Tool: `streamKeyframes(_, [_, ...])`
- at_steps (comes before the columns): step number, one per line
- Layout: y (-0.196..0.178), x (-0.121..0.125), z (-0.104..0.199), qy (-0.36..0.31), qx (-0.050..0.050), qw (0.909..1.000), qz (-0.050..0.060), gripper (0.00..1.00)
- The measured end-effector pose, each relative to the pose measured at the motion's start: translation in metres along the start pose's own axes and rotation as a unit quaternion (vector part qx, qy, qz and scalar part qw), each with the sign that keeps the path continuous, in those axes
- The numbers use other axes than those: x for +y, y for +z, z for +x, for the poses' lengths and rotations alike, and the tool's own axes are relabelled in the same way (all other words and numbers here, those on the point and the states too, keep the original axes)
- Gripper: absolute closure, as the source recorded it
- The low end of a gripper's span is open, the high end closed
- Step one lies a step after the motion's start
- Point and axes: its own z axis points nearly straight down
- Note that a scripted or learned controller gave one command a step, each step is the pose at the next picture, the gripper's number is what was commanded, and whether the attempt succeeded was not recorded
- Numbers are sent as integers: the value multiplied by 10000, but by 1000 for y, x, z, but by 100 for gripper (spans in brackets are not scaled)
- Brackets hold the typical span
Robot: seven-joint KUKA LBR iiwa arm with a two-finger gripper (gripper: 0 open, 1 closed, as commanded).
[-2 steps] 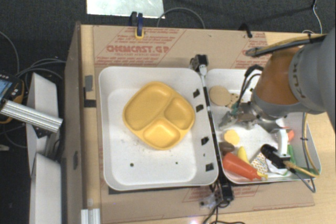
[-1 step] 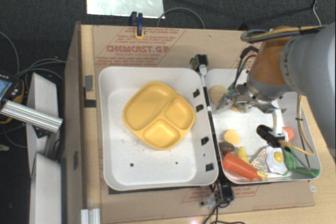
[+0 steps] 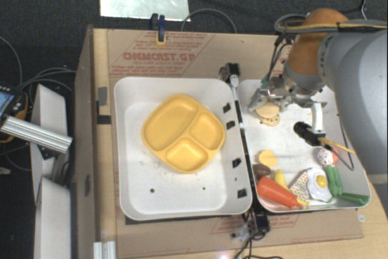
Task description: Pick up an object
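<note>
- The grey arm (image 3: pixel 357 88) is reaching in from the right, its orange band (image 3: pixel 306 48) showing above the wrist, and it is bending down into the far end of the right bin (image 3: pixel 285 142).
- The end effector (image 3: pixel 267 100) is hanging low over the far left corner of that bin, right above a tan biscuit (image 3: pixel 268 114).
- The biscuit is lying flat on the white floor of the bin, its far edge tucked under the metal of the end effector. Whether they are touching, I cannot tell.
- From where I am standing I cannot tell whether the end effector is spread wide or closed, and I am not seeing anything gripped in it.
- The rest of the toy food is crowding the near end of the same bin, well apart from the biscuit: a round yellow piece (image 3: pixel 267 159), an orange carrot (image 3: pixel 279 192) lying along the near left corner, a fried egg (image 3: pixel 317 181), and a green pepper (image 3: pixel 334 181) just beside the egg.
- A small pale ball (image 3: pixel 325 157) is sitting near the bin's right wall, just beyond the egg.
- The left bin (image 3: pixel 139 191) is holding a yellow divided plate (image 3: pixel 183 132), lying near its middle.
- Both bins are resting side by side on the brown worktop (image 3: pixel 163 54).
</note>
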Motion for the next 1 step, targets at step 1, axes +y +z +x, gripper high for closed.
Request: streamKeyframes(1, [-11, -1, 0, -4, 2, 10000, 10, 100])
